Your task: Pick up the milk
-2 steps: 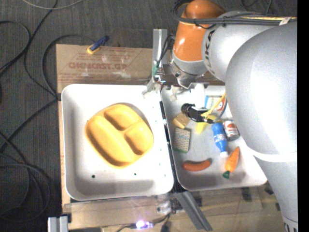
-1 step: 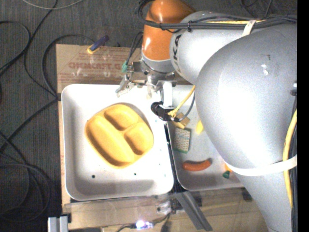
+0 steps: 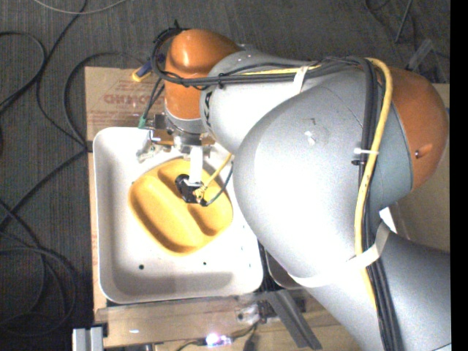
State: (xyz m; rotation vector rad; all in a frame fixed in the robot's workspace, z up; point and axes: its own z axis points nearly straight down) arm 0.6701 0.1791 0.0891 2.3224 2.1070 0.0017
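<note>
My gripper [image 3: 179, 143] hangs over the far part of the left white bin [image 3: 117, 269], under the orange wrist band [image 3: 194, 61]. Right below and in front of it lies a large rounded yellow-orange object [image 3: 164, 210], filling the middle of that bin. The gripper stands above the object's far end; I cannot tell whether it touches it. The bulky grey arm [image 3: 322, 181] covers the right side of the view and hides what lies in the right bin.
A brown cardboard sheet [image 3: 117, 97] lies behind the left bin. Cables trail over the dark floor at the left and the top. The bench's front edge [image 3: 175, 320] runs just below the bin.
</note>
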